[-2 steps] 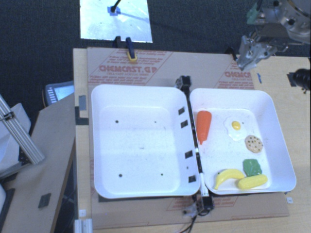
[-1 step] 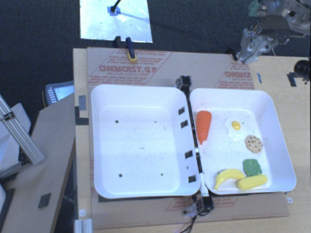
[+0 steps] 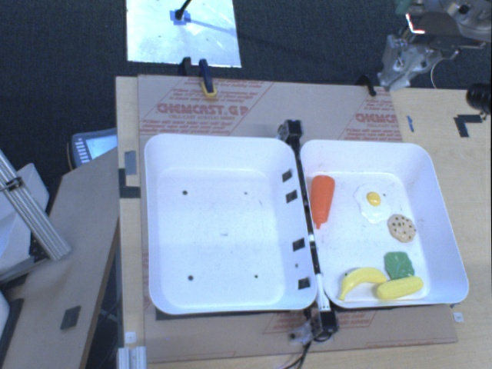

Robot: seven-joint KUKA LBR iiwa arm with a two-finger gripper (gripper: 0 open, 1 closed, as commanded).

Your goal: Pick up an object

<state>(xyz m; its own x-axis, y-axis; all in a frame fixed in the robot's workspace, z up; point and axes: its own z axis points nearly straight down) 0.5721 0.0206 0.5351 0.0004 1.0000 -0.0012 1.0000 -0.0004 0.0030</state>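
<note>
The right bin (image 3: 438,183) holds several toy foods: an orange carrot (image 3: 321,199) by its left wall, a fried egg (image 3: 372,202), a round cookie (image 3: 400,227), a green piece (image 3: 398,263), a yellow banana (image 3: 360,279) and a yellow corn-like piece (image 3: 399,287). My gripper (image 3: 397,61) hangs at the top right, above the bench's back edge and well behind the right bin. Nothing shows between its fingers.
The left bin (image 3: 154,206) sits beside the right one, joined by a black-clipped divider (image 3: 296,198). A silver plate (image 3: 183,20) lies on the dark floor behind the bench. A yellow-and-black clamp (image 3: 206,81) sits at the board's back edge. A metal rail (image 3: 29,210) stands at left.
</note>
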